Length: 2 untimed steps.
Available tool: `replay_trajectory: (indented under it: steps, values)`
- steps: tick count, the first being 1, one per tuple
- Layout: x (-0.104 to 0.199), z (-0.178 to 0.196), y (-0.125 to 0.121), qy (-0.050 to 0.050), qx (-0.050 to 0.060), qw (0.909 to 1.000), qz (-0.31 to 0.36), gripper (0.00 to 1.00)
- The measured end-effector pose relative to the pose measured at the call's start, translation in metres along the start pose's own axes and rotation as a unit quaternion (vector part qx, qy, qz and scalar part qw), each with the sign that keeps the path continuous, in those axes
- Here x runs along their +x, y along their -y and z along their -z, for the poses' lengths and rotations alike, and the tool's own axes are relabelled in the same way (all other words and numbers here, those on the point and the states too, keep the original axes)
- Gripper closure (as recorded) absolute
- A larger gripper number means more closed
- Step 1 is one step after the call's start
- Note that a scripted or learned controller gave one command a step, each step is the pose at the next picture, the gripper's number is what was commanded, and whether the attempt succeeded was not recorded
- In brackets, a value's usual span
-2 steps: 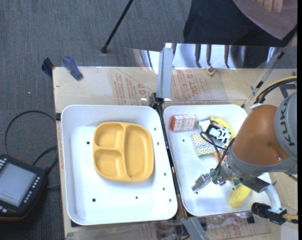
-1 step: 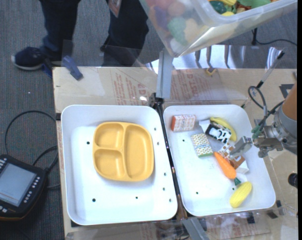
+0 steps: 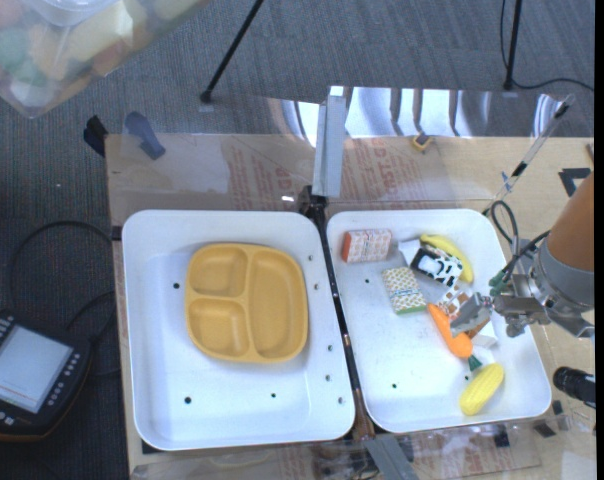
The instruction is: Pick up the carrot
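The tool [image 3: 479,313] hovers low over the right bin [image 3: 402,393], touching or just above the carrot [image 3: 448,329]; whether it is parted or clamped I cannot tell. The carrot lies in that bin's right half, just above the corn cob [image 3: 481,388] and beside the sponge [image 3: 404,290].

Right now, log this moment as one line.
tool at carrot | right bin | grasp unconfirmed | tray in left bin

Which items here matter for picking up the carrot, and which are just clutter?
Job: carrot in the right bin; gripper beside it.

Clutter: yellow divided plate in the left bin, banana, corn cob, carton, patterned block, black-and-white toy.
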<state>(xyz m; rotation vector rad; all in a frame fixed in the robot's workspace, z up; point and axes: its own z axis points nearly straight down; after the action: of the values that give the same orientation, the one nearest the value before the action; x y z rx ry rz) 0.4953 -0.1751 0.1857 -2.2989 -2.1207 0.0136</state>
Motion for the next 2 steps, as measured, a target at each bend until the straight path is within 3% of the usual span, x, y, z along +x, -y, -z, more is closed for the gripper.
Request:
replay_trajectory:
  steps: [1,2]
  values:
    - [-0.0209,-0.1016,-0.0230,-0.001,-0.003,0.9948,-0.102,0.00]
    - [-0.0208,-0.0960,-0.0206,-0.002,0.003,0.9948,-0.102,1.00]
